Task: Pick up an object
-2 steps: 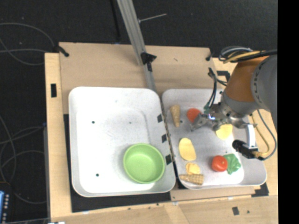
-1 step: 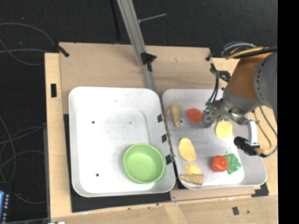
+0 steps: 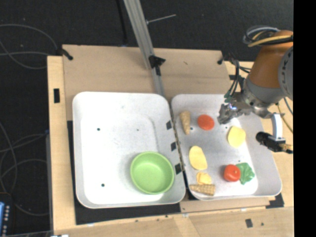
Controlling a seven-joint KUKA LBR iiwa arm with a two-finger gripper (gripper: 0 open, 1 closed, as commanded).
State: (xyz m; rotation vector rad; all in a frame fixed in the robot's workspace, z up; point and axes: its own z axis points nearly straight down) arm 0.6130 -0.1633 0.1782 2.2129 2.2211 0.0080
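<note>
Objects sit mostly in the right bin [image 3: 261, 179], right of centre frame; no single target marked. Desk [image 3: 108, 73] is tan wood, filling the middle of the frame, on a dark floor [image 3: 39, 19] with thin cables looping at left. A grey metal pole [image 3: 140, 28] slants from top centre down to the gap between the bins. Left bin [image 3: 108, 117] white, speckled, holds a green bowl [image 3: 152, 172] at its lower right corner, upright, open side up.

Right bin contents: red round piece [image 3: 206, 122] upper middle; tan cone-like piece [image 3: 185, 122] just left of it, near the bin's left wall; yellow rounded piece [image 3: 236, 136] at right; yellow oval piece [image 3: 198, 157] centre-left; small yellow chunk [image 3: 203, 177] below it, touching a waffle-textured tan piece [image 3: 204, 188] at the bin's lower edge; red tomato-like piece [image 3: 231, 173] lower right, touching a green leafy piece [image 3: 245, 172] on its right.

Arm [image 3: 269, 73] enters from the right of frame, orange band above grey wrist. Pincer [image 3: 226, 113] is at the upper right of the right bin, between the red round piece and the yellow rounded piece, close to both. Nothing visible between its tips; whether they are apart or closed — cannot tell, too small and dark.
</note>
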